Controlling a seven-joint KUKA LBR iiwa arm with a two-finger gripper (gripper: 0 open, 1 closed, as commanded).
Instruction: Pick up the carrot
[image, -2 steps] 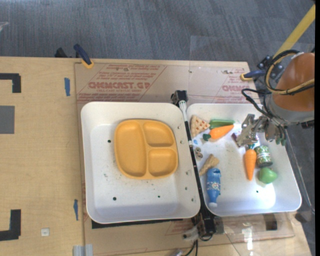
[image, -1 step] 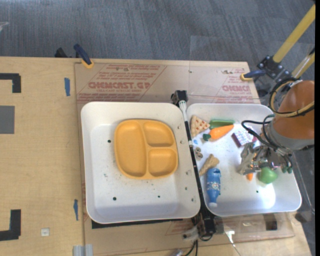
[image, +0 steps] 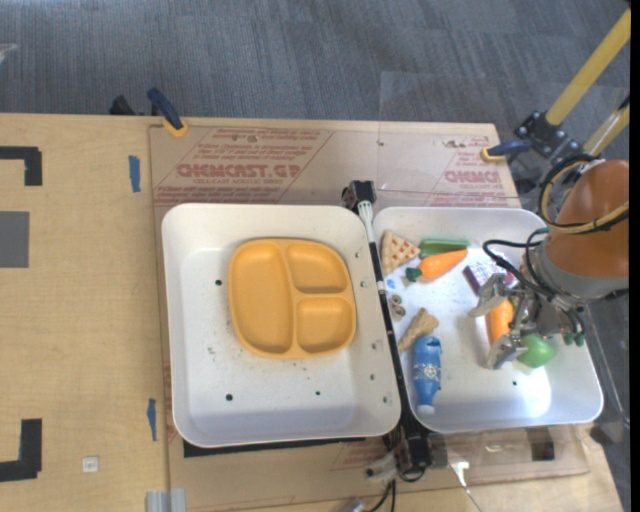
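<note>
I'm reading "CHEMCAST GP" in red on the protective sheet (image: 240, 168) at the far edge of the bench (image: 70, 300), and again, partly cut off, further right. Blue tape bits (image: 134, 172) are sitting on the left panel.

Left bin (image: 190, 400) is holding a yellow divided plate (image: 292, 297), three compartments, nothing in them; dark specks are scattered on the bin floor.

Right bin (image: 570, 405): I'm seeing a waffle-pattern toy slice (image: 399, 250) at the far left corner, a tan cone-like piece (image: 418, 327) below it, and a blue bottle (image: 427, 370) lying near the divider. The carrot (image: 441, 263) is lying toward the far side, orange body with green top (image: 442, 243) just beside it, well apart from the gripper (image: 503, 325).

The gripper is sitting down in the right half of the bin, the orange band (image: 597, 230) above it. An orange piece (image: 500, 318) is showing between its fingers (image: 489, 298), but I can't tell whether they're clamping it or how wide they are. A green round toy (image: 537, 349) is sitting just beside it.

Grey carpet (image: 300, 50) is running beyond the bench; a yellow pole (image: 590, 70) is leaning at far right.
</note>
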